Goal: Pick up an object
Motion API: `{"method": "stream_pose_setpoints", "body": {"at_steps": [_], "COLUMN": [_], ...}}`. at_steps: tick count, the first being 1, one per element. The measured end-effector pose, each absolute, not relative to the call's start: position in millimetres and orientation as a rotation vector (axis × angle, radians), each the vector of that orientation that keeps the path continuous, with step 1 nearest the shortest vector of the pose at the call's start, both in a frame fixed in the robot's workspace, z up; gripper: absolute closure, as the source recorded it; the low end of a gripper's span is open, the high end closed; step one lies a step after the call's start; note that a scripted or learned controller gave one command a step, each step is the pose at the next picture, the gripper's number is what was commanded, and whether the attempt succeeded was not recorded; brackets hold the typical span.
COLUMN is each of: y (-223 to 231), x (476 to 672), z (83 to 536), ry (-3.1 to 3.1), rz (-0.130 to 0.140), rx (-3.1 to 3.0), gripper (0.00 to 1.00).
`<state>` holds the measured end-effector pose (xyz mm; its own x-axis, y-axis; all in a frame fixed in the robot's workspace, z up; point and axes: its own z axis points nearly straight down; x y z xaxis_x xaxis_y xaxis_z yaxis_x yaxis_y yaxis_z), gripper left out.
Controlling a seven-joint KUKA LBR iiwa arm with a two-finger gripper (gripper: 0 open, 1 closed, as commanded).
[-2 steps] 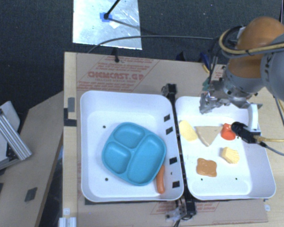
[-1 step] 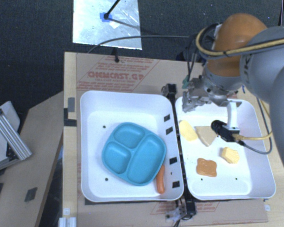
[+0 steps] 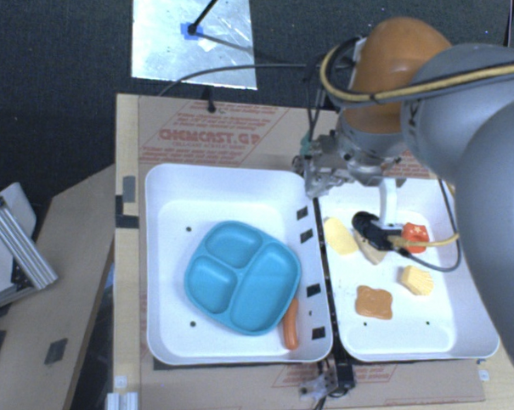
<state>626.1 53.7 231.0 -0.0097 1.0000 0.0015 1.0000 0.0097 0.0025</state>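
Observation:
My gripper (image 3: 315, 184) hangs over the far end of the divider between the two bins, below the orange band of the wrist. In the right bin (image 3: 455, 336) lie a pale yellow piece (image 3: 341, 236) close to the divider, a red piece (image 3: 415, 236), a yellow wedge (image 3: 416, 280) and an orange-brown flat piece (image 3: 374, 303). The pale yellow piece sits just in front of the gripper. The left bin (image 3: 167, 230) holds a blue divided plate (image 3: 243, 277) and an orange sausage-shaped thing (image 3: 291, 324) beside the divider. Nothing is seen in the gripper.
The grey arm covers the upper right of the view and the far right part of the right bin. A shiny foil sheet (image 3: 193, 36) lies behind the bins. A metal rail (image 3: 13, 236) stands at the left.

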Motion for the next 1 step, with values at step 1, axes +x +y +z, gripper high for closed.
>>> {"method": "stream_pose_setpoints", "body": {"at_steps": [1], "y": [111.1], "x": [632.4], "z": [222.7], "ry": [2.233], "rz": [0.005], "rx": [2.210], "gripper": [1.00]}}
